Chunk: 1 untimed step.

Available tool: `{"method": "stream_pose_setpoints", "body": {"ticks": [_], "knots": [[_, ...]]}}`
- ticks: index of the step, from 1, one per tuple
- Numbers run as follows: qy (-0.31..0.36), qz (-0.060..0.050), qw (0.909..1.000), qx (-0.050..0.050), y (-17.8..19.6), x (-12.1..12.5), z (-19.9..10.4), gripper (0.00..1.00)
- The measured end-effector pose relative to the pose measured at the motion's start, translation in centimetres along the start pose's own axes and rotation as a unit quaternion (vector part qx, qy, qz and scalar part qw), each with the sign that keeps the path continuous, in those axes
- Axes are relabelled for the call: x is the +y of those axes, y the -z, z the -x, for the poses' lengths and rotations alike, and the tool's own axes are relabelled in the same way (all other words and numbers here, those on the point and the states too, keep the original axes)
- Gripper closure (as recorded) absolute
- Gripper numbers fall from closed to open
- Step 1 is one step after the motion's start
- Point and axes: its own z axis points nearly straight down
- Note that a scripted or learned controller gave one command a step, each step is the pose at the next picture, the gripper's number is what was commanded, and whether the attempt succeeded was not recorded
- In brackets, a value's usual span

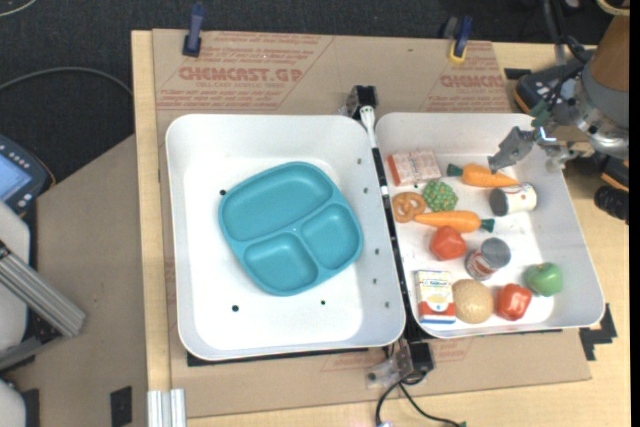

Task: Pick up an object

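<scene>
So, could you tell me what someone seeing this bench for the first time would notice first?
Probably the teal divided plate, lying alone in the left bin. Next, the crowd of toy food in the right bin: two carrots, a tomato, a can and a green apple among them. The gripper hangs over that bin's far right part, near the upper carrot.

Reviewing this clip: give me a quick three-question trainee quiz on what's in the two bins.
1. True or false: the teal divided plate lies in the left bin.
2. Which sits nearest the gripper? A) upper carrot B) green apple C) pretzel
3. Fill in: the potato lies between the small carton and the red ____.

Key: 1 true; 2 A; 3 pepper.
</scene>
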Motion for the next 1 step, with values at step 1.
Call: {"method": "stream_pose_setpoints", "body": {"ticks": [1], "knots": [[0.0, 0.002, 1.0, -0.001, 1.11, 0.08, 0.01, 1.0]]}}
